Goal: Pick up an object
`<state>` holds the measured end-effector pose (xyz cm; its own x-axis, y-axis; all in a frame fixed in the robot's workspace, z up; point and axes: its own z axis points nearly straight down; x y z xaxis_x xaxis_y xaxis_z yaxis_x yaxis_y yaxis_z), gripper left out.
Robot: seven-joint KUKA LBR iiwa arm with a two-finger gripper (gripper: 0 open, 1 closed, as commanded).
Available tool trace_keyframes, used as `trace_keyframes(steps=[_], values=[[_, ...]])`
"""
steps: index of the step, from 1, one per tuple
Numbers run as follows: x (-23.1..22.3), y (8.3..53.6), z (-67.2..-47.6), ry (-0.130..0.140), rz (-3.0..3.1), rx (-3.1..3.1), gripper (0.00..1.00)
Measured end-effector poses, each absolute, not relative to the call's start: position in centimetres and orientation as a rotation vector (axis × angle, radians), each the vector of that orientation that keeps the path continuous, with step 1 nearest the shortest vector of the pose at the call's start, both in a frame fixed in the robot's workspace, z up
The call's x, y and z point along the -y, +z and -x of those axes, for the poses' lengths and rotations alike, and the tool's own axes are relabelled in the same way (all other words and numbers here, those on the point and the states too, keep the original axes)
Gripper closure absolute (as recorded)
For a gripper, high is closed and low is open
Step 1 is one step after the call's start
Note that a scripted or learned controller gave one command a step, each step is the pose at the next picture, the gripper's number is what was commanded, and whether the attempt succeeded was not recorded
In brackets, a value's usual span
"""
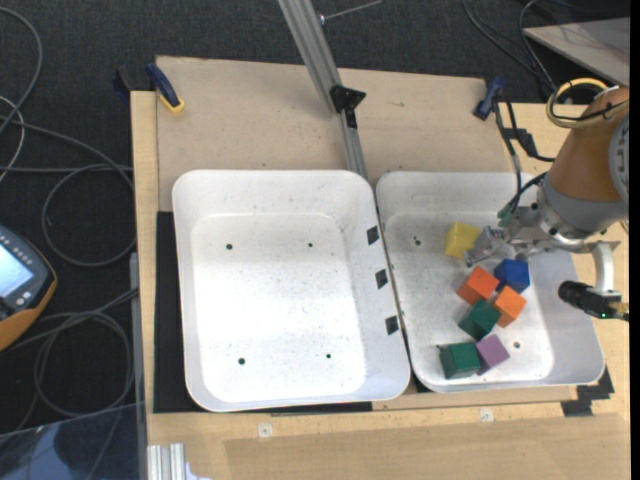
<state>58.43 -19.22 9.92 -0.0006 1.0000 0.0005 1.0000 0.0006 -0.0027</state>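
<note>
Room lies open left of the hand (497,245), grip unreadable, low in the right shallow white plastic bin (400,268), yellow cube (461,239) beside it, coloured blocks (483,313) just below.

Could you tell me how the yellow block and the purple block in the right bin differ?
The yellow block is yellow and lies at the far end of the right bin, apart from the cluster; the purple block is purple and lies at the near end, touching a green block. The yellow block sits right beside the end effector; the purple block lies farther from it. Both are small cubes of similar size.
</note>
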Motion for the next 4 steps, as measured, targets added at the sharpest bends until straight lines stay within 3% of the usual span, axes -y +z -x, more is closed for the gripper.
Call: trace_keyframes(steps=[1, 4], values=[[19.2, 11.1, -58.6, -0.003, 2.221, 2.223, 1.0], [18.6, 27.6, -58.9, -0.007, 2.223, 2.23, 1.0]])
